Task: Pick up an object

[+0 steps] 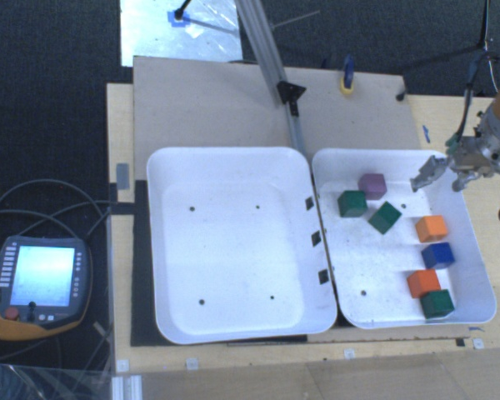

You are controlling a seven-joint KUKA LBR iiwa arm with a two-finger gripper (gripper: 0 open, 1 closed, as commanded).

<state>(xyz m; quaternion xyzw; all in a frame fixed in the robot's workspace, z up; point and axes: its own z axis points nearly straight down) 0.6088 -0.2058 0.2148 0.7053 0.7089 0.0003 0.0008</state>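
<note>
Pale wooden counter [233, 107] is carrying two shallow white bins with smooth, glossy plastic walls and rounded corners, sitting side by side and touching along their inner edges. The left bin [233, 161] is showing only a few small dark dots on its floor. The right bin [342, 307] is holding seven small cubes, all matte and blocky: a purple cube [372, 184] near the far wall, a dark green cube [352, 203] just beside it, a second green cube [385, 217] sitting turned at an angle close by. Along the right side, an orange cube [432, 228] is lying above a blue cube [437, 255]; below those, a darker orange cube [423, 282] is touching a green cube [437, 304] at the near corner. The tool [437, 173], grey metal, is hanging over the far right part of the right bin, its two fingers spread apart and gripping nothing; no cube is sitting between them. Nearest to it are the purple cube and the orange cube, both apart from it. A pendant with a lit pale screen [37, 286] and an orange casing is resting left of the counter on dark carpet, cables looping around it.
</note>
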